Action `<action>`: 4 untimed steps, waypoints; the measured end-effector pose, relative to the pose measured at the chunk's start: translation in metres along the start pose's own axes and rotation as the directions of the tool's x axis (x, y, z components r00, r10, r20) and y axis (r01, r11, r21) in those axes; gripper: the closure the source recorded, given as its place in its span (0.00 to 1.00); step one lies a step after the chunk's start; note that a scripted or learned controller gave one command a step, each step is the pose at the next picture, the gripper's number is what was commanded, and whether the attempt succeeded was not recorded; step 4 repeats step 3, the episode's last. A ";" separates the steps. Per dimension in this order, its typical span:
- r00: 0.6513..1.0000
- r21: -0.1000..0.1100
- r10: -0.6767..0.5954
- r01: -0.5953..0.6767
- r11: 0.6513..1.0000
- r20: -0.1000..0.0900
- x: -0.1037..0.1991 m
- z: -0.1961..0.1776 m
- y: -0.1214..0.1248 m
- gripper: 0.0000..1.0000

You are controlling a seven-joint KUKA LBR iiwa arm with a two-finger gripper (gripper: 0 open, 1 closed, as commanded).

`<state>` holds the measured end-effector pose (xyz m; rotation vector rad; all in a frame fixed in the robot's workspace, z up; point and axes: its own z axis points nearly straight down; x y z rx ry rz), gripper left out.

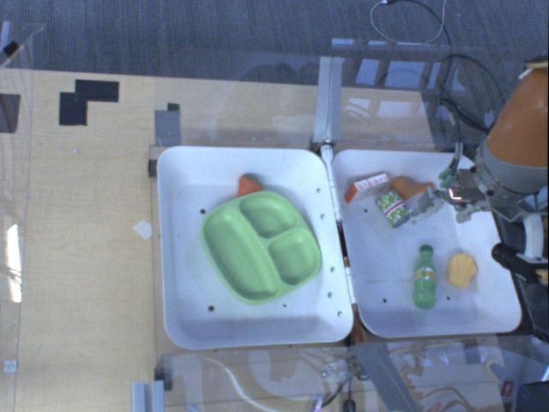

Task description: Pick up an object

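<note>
Camera view looks down on two white bins side by side on the wooden bench. Left bin [184,316] carries a green divided tray [260,245] lying at a slant, with a small orange-red object [250,183] just beyond the tray's far edge, touching or nearly touching it. Right bin [377,312] holds several loose things: a red-and-white packet [367,184] near its far left corner, a green-and-white carton [392,205] just beside it, and an orange-brown item [412,186] partly hidden behind the gripper. Nearer the front, a green bottle [424,276] lies with its long axis running roughly front to back, orange cap pointing toward the far side of the bin. Just to its right, apart from it, sits a yellow lumpy object [462,269].

The arm comes in from the right, orange band high over the bin's right edge. Its gripper [422,207] sits low over the far part of the right bin, beside the carton and over the orange-brown item. Whether its fingers are apart or together I cannot tell, and nothing is visibly clamped between them
</note>
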<state>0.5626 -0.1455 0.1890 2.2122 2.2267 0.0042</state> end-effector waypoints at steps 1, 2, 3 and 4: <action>0.990 -0.009 -0.142 0.142 0.990 0.003 0.020 0.100 0.059 0.00; 0.990 -0.015 -0.144 0.144 0.989 0.004 0.021 0.087 0.062 1.00; 0.988 -0.005 -0.158 0.158 0.987 0.000 0.088 0.002 0.075 1.00; 0.988 -0.005 -0.158 0.158 0.987 0.000 0.088 0.002 0.075 1.00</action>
